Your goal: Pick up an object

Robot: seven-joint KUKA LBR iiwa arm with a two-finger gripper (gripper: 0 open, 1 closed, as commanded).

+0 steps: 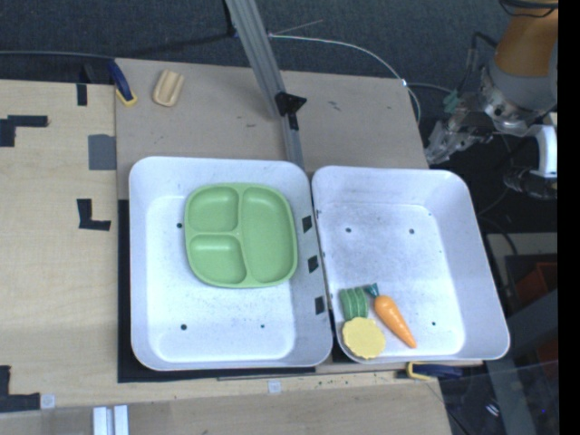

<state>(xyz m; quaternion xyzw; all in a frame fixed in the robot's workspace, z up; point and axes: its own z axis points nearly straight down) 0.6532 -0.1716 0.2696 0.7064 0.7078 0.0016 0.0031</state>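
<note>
Pale wood forms the worktop (pixel 217 107), which carries two shallow white bins side by side under a slanted overhead camera. The likeliest thing to be picked is the orange toy carrot (pixel 395 321), lying at a slant in the near part of the right bin (pixel 453 207), close to that bin's near wall. Just to its left, and touching or nearly so, sit a yellow round piece (pixel 363 338) and a small green ridged piece (pixel 353 304), the three bunched together near the bin's near-left corner. That bunching matters: a grasp on the carrot has little free room on its left side, while its right side faces bare bin floor, so an approach from the right looks cleaner.

Further out, the left bin (pixel 154 333) holds a green divided plate (pixel 241 235), lying flat in the far half. It is wide and low, which I judge a poor fit for a two-finger grasp, so the small toys seem the better targets.

A grey metal post (pixel 263 53) rises across the far worktop, and a small tan block (pixel 168 88) lies at the far left, outside both bins.

The arm (pixel 526 43) hangs at the far right, beyond the right bin's far corner, well apart from the toys. Its pincer (pixel 448 139) is up there too, dark and blurred against the background; I cannot tell how it is set or whether anything is in it. Nothing looks lifted yet, so the pick seems still to be done.
</note>
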